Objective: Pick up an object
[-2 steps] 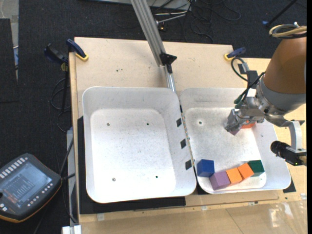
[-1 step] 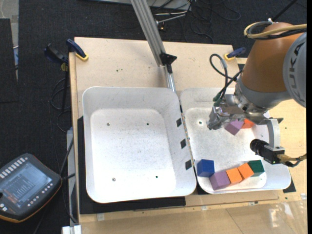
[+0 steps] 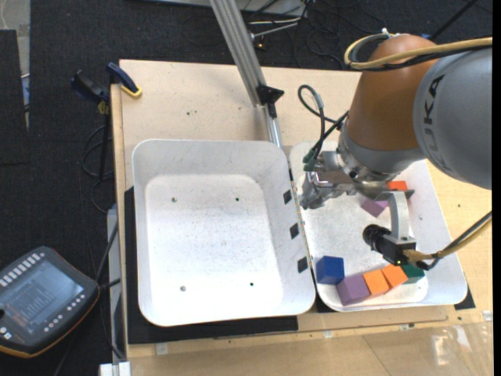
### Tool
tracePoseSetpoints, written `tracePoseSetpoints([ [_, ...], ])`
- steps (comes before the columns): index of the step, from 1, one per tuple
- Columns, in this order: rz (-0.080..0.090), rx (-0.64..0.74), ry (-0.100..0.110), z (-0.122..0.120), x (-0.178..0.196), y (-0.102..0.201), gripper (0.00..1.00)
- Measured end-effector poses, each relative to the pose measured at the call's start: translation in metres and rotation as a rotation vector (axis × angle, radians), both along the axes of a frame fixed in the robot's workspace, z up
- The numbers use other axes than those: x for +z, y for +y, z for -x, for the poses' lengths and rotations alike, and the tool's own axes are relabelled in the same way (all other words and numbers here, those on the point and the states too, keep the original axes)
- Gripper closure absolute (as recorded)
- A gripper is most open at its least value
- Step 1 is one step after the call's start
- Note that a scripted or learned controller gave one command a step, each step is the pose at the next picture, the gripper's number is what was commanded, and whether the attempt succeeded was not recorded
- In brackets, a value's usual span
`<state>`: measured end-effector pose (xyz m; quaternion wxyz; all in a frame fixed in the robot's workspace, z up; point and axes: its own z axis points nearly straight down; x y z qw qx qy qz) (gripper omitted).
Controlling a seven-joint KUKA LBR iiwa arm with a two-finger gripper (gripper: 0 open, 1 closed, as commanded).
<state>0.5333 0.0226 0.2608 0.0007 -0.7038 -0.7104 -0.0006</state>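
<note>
Over the right bin (image 3: 443,288) hangs the grey arm with its orange band, and my gripper (image 3: 312,192) sits low near that bin's left wall. A blue cube (image 3: 329,269) lies at the bin's front, below the gripper and apart from it. To its right a purple block (image 3: 352,289), an orange block (image 3: 376,281), a second orange block (image 3: 395,274) and a green piece (image 3: 413,272) stand in a row. A pale purple piece (image 3: 374,207) and an orange piece (image 3: 398,185) peek out under the wrist. I see nothing held.
The left white bin (image 3: 149,171) adjoins the right one. A metal pole (image 3: 239,41) slants across the bench's back. A blue and yellow clamp (image 3: 117,81) grips the far left corner. A pendant (image 3: 39,296) lies off the bench, front left.
</note>
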Motion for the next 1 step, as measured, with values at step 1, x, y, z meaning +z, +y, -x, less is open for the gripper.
tracePoseSetpoints([
  [1, 0.0, 0.0, 0.0, 0.0061, 0.0005, 0.0584, 1.0],
])
